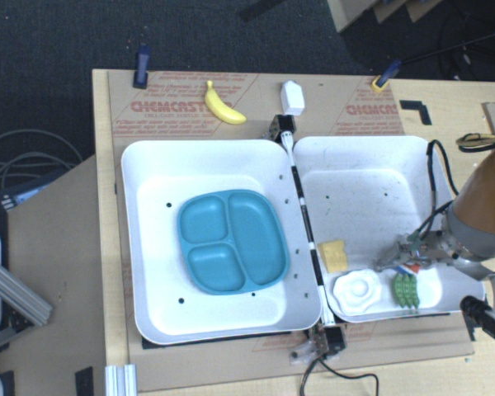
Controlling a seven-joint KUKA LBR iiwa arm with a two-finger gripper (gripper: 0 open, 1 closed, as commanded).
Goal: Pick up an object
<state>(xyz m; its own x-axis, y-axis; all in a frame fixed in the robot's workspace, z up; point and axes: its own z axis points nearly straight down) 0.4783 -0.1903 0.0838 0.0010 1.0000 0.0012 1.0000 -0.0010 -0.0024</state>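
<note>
End effector (406, 260) above green toy (406, 290), beside fried egg (356, 291).

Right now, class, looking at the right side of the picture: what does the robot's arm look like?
The arm enters at the right edge: an orange-brown band above a grey wrist. A thin black cable loops beside it. The gripper is small, metallic grey, with a touch of red.

Blue divided tray (231, 240) glossy plastic; white bins (148, 221) smooth plastic; bench (181, 110) matt cardboard.
</note>
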